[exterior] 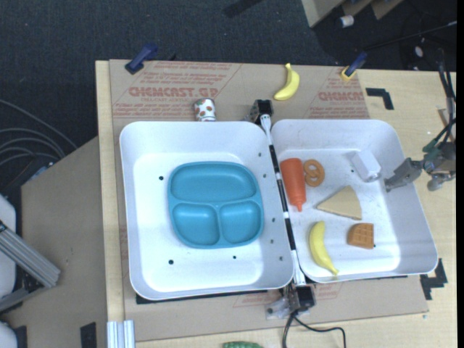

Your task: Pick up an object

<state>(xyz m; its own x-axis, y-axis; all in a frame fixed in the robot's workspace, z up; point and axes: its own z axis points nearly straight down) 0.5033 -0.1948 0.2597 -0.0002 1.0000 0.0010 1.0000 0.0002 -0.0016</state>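
Note:
The right bin (pixel 413 216) holds an orange carrot-like stick (pixel 293 183), a small pretzel (pixel 314 172), a pale cheese wedge (pixel 341 204), a yellow banana (pixel 320 247), a brown waffle square (pixel 361 235) and a white block (pixel 365 165). My gripper (pixel 420 172) hangs at the bin's right rim, to the right of the white block and apart from every object. Nothing shows in its grasp.
The left bin (pixel 145 194) holds a blue divided plate (pixel 214 203). Behind the bins on the bench lie a second banana (pixel 287 84), a small spotted cup (pixel 205 109) and two blue clips (pixel 140 59) (pixel 353 67). Cables run along the right side.

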